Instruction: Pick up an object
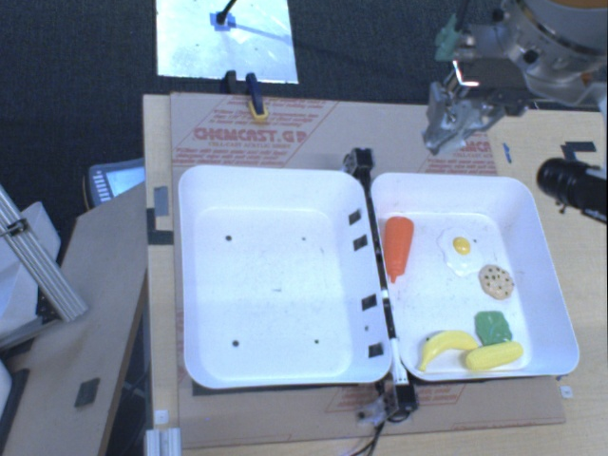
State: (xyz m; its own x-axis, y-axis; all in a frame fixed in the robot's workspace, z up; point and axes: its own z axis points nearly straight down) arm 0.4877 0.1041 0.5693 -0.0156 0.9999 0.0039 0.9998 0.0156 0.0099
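The right bin [532, 255] holds an orange carrot [397, 246] near its left wall, a fried egg [461, 251] in the middle, and a round cookie [495, 280] below it. Along the front lie a yellow banana [445, 346], a green leafy piece [492, 327] and a yellow oblong piece [493, 355]. My gripper [454, 126] hangs high above the back edge of the right bin, apart from every object, with nothing visible between its fingers.
The left bin [271, 274] lies beside the right one, joined by a black clipped divider [370, 255]. A cardboard sheet [285, 126] lies under both bins. A shiny metal plate [225, 27] sits at the back left.
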